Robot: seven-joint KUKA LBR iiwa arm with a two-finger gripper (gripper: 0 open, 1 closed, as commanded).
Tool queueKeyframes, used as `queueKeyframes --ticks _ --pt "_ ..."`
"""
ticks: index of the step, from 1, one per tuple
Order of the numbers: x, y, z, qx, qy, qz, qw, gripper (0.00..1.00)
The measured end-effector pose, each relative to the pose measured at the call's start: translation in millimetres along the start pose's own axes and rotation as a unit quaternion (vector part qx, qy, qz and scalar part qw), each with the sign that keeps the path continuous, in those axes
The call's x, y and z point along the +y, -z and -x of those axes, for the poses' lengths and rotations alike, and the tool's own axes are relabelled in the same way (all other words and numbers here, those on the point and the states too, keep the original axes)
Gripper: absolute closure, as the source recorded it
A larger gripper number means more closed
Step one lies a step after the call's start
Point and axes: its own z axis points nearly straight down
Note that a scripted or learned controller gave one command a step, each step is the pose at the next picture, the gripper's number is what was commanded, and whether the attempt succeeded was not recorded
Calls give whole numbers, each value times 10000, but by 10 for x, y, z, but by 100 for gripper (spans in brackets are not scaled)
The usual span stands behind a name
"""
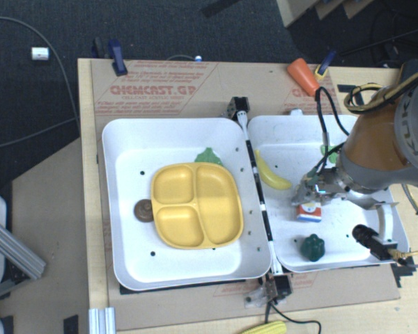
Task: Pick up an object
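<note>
The end effector point(313, 192) hangs low in the right bin point(292, 127), directly over a small red, white and blue carton point(308, 213) that lies just below it and seems to touch it; whether it is open, closed or gripping cannot be told from here. The carton's long axis runs roughly left to right. A banana point(270, 175) lies to the left near the dividing wall, running top-left to bottom-right, and a dark green toy point(312, 247) sits nearer the front rim. The left bin point(118, 207) holds a yellow divided plate point(195, 206), a green piece point(209, 156) behind it, and a brown round thing point(143, 210) beside its left edge.
</note>
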Motion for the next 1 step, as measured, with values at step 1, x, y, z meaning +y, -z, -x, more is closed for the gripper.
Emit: queueKeyframes --ticks 1 --pt "29 1118 -694 2 -3 -1 10000 100"
